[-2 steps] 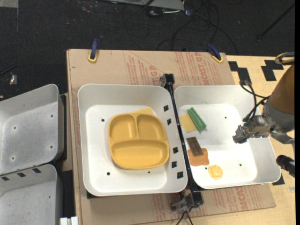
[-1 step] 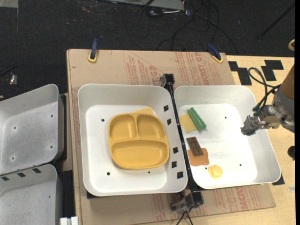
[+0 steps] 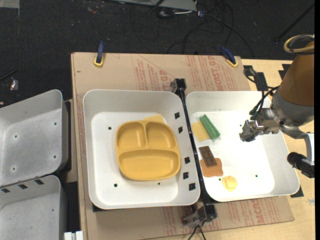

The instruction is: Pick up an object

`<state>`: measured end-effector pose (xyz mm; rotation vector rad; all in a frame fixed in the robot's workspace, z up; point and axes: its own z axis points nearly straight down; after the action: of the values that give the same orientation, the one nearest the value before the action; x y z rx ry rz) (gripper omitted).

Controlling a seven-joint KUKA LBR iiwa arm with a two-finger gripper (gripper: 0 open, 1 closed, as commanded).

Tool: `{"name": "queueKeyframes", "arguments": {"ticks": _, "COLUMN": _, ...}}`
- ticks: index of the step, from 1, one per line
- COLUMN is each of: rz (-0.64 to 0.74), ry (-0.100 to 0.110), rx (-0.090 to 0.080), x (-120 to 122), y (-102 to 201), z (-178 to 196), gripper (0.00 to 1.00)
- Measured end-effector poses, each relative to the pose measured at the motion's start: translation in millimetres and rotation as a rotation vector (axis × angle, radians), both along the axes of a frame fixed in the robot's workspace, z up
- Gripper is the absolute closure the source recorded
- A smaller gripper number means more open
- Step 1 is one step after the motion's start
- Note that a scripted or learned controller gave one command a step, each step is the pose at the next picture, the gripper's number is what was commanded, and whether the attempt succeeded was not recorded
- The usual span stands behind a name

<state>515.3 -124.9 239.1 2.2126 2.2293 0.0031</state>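
Note:
The right bin [image 3: 265, 184] holds a green bar [image 3: 210, 125] lying on a pale yellow flat piece [image 3: 199, 131], a brown block [image 3: 208, 156] on an orange-tan piece [image 3: 213, 168], and a small yellow lump [image 3: 229, 182]. My gripper [image 3: 248, 132] hangs over the right half of this bin, well to the right of the green bar. Nothing shows between its dark tips.
The left bin [image 3: 100, 184] carries a yellow three-compartment tray [image 3: 148, 151]. A black divider with clips [image 3: 189, 149] runs between the bins. Grey trays [image 3: 30, 134] sit at the far left. Blue-and-yellow clamps [image 3: 100, 54] hold the board's back edge.

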Motion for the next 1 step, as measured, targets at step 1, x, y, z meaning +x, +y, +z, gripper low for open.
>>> {"name": "queueKeyframes", "arguments": {"ticks": 1, "rz": 0.0, "ry": 0.002, "rx": 0.001, "x": -6.6, "y": 47.6, "z": 3.1, "gripper": 1.0}}
